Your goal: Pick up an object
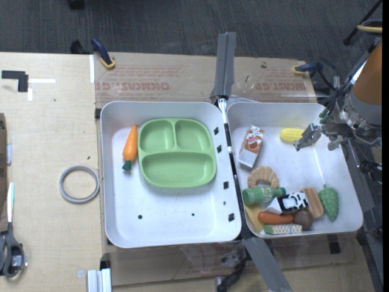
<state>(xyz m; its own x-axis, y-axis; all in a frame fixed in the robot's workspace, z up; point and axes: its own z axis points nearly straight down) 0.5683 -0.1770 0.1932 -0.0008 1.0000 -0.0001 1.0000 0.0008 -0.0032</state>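
My gripper (317, 141) hangs over the right bin (346, 181) near its back right corner. Its fingers are spread open with nothing between them. A yellow corn-like piece (290, 134) lies just left of the left fingertip (301, 142). Further left lies a small milk carton (251, 146). At the bin's front sits a heap: a tan ring-shaped pastry (263, 177), a green bottle (261, 194), a black-and-white cow-patterned item (295, 201), an orange sausage-like piece (275, 218) and a green leafy piece (329, 202).
The left bin (170, 224) holds a green divided plate (177, 151) and a toy carrot (129, 145). A grey divider bar (225, 66) runs between the bins. On the bench to the left lie a tape ring (79, 183) and scissors (11, 251).
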